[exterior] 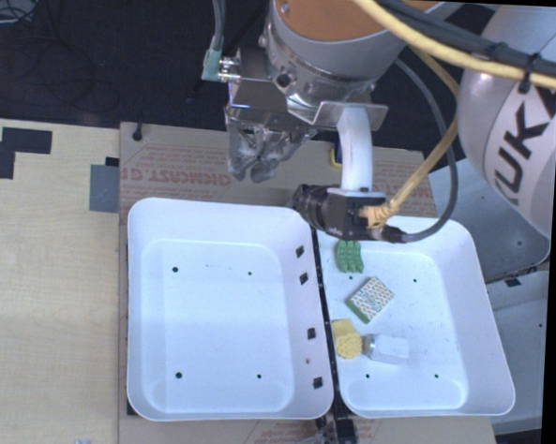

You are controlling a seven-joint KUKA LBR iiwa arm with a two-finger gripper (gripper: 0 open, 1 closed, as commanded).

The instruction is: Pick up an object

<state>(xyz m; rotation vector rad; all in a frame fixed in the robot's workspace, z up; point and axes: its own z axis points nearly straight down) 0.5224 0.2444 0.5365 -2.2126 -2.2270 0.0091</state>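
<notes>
Several small objects lie in the left half of the right bin. They are a green ridged block, a flat pad with a green and white check pattern, a yellow knobbly piece and a pale translucent piece touching it. My gripper hangs high over the bench behind the back rim of the left bin, up and to the left of the objects. It looks blurred, and I see nothing held in it.
The arm's wrist, a white bracket and a black camera unit with a yellow cable overhang the back of the divide between the bins. Both bins rest on a brown board. Light wooden bench surface lies to the left.
</notes>
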